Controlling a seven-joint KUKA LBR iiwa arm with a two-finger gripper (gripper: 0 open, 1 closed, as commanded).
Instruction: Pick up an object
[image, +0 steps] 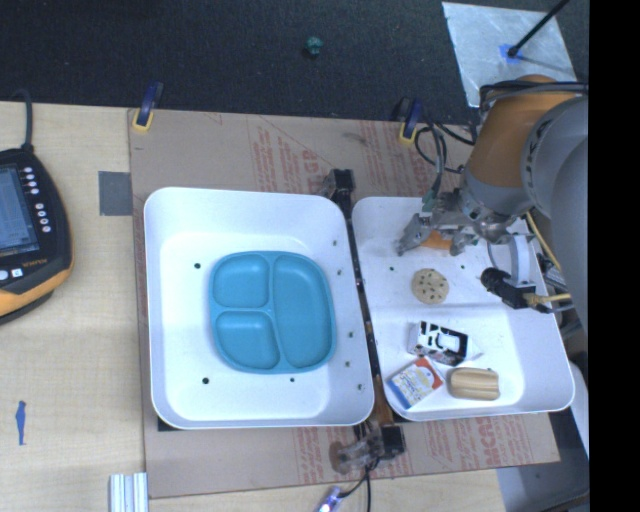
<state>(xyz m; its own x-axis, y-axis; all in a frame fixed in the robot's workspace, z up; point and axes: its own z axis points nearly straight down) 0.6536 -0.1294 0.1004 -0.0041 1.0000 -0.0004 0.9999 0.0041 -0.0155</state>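
My gripper (436, 240) is low over the far end of the right bin (540, 385), with its fingers spread apart. A small orange thing (438, 238) shows in the gap between them, and I cannot tell if they touch it. Nearer the front lie a round brown cookie (429, 285), a black and white item (440, 341), a small red, white and blue packet (414, 382) and a tan wooden block (473, 383). None of these is touched by the gripper.
The left bin (180, 300) holds a blue divided plate (272, 310). A pendant with a screen (25, 225) lies on the bench at far left. The arm comes in over the right bin's far right corner.
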